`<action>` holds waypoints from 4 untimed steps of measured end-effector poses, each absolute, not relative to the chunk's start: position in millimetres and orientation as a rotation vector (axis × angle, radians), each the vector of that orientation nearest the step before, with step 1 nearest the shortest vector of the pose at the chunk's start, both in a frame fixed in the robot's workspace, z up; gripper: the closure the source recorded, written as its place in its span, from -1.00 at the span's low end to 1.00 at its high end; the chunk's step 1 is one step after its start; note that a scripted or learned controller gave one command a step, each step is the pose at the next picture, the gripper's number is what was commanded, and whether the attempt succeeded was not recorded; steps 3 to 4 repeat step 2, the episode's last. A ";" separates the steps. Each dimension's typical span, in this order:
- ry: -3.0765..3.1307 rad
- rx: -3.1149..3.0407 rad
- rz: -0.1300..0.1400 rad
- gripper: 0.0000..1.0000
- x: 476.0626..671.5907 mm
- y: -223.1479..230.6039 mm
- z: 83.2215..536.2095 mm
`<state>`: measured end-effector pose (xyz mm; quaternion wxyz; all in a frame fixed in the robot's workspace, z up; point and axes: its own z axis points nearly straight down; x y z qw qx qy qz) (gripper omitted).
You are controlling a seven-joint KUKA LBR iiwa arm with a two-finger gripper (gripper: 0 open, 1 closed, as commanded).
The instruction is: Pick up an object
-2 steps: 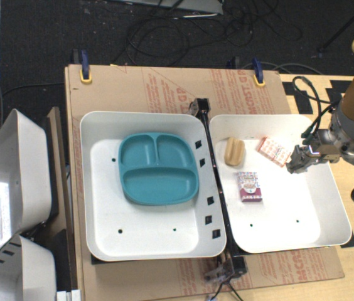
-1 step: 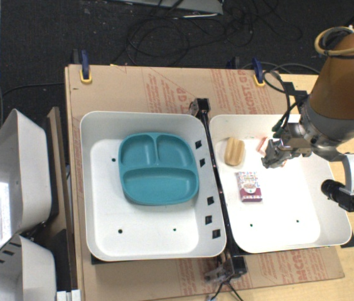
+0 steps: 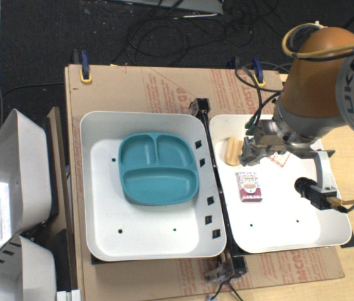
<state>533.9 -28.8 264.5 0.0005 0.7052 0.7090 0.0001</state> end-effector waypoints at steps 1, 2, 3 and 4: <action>2.226 2.216 0.000 1.00 552.2 20.7 243.8; 2.230 2.214 0.000 1.00 561.2 73.0 227.7; 2.230 2.214 0.000 1.00 561.2 73.0 227.7; 2.230 2.214 0.000 1.00 561.2 73.0 227.7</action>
